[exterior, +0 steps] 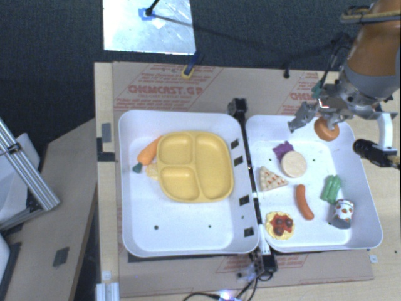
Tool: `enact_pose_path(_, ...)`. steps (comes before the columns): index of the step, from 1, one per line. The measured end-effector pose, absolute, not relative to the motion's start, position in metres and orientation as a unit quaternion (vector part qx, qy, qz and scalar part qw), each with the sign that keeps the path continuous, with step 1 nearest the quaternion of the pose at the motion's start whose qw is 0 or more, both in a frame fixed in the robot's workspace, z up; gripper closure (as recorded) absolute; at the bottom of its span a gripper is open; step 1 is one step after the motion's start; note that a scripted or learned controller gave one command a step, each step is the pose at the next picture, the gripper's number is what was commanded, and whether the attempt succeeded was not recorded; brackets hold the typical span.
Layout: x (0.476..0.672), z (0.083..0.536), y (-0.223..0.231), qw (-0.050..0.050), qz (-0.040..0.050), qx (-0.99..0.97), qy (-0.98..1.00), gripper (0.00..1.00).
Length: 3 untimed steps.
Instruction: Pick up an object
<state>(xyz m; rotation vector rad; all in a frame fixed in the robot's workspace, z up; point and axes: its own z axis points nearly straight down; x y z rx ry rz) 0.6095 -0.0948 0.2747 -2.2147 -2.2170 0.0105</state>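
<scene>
on the worktop (106, 180) the left bin (135, 231) holds a yellow divided plate (191, 167), with a carrot (148, 151) lying against the plate's left rim and something pale yellow just below it, too hidden to name. in the right bin (369, 227) lie, from the divider outward, a pizza slice (272, 179), a small pasta dish (280, 225), a purple piece (283, 149) touching a cream disc (294, 165), a sausage (304, 202), a green vegetable (331, 189) and a small can (342, 213) near the right wall. an orange round piece (326, 130) sits at the far edge of this bin, right under the gripper (326, 113), which hangs low over the back rim; from this angle i cannot tell how the gripper is set, nor whether it has hold of anything. my reading is that the approach step is in hand, with nothing clearly lifted yet. the orange piece looks like the nearest target. the next move would call for centring over it, keeping off the bin's back wall, then coming straight down and gripping it across its width. being rounded and close to the rim, it could roll or slip aside.
</scene>
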Motion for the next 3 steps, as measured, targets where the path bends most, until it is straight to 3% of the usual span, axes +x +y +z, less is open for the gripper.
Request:
enact_pose_path(1, 0.611, 0.282, -0.095, -0.001, -0.0004, -0.706, -0.708, 0.00)
enact_pose_path(3, 0.620, 0.184, -0.107, 0.001, 0.0007, -0.707, -0.707, 0.00)
